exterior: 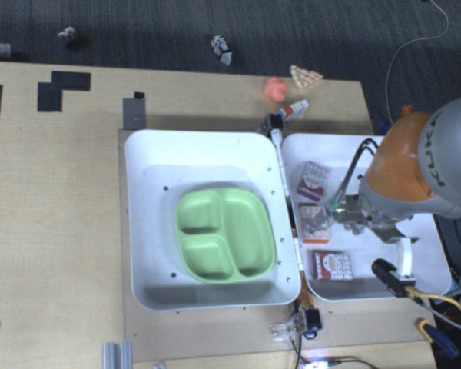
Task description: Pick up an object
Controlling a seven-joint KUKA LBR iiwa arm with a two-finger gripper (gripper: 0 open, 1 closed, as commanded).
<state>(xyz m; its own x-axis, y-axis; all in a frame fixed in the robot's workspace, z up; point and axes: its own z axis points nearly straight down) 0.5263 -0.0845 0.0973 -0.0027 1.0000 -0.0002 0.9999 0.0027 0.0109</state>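
My end effector hangs over the right bin, above a small flat packet; can't tell its state; packets at 12 and 6 o'clock look light, thin, slippery; I'd pinch across an edge

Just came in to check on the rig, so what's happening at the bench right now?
The KUKA arm is reaching in over the right bin, its pincer down among a few small packets: one near the bin's far end, one right by the pincer, and a red one nearer the front. Nothing can be seen held. The left bin holds a green divided tray, untouched.
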